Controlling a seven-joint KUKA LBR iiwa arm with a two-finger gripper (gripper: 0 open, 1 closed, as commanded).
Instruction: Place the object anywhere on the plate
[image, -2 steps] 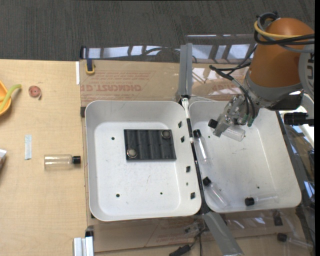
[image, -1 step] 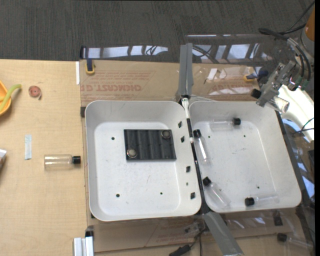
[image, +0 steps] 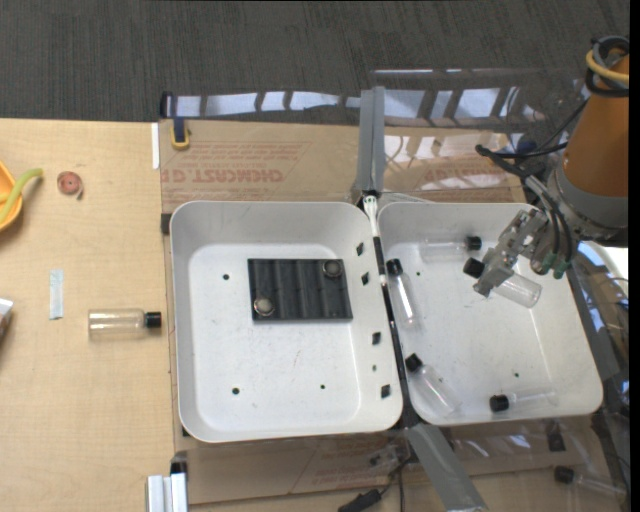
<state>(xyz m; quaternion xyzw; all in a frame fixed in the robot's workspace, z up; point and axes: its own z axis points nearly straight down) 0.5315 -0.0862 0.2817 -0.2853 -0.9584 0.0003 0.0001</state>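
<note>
The plate (image: 300, 290) is a dark ridged rectangle lying flat in the left bin (image: 200, 390), with two small round pieces on it at its upper right (image: 332, 268) and lower left (image: 263, 306). My gripper (image: 492, 276) hangs over the upper middle of the right bin (image: 560, 400), pointing down and to the left. A clear vial (image: 520, 291) with a black cap (image: 473, 267) lies across the fingertips, and the gripper is shut on it. The plate is a full bin-width to the left of the gripper.
Several other clear black-capped vials lie in the right bin: one near the back (image: 445, 245), one along the left wall (image: 402, 295), two near the front (image: 430, 385) (image: 525, 400). Another vial (image: 120, 321) lies on the bench left of the bins.
</note>
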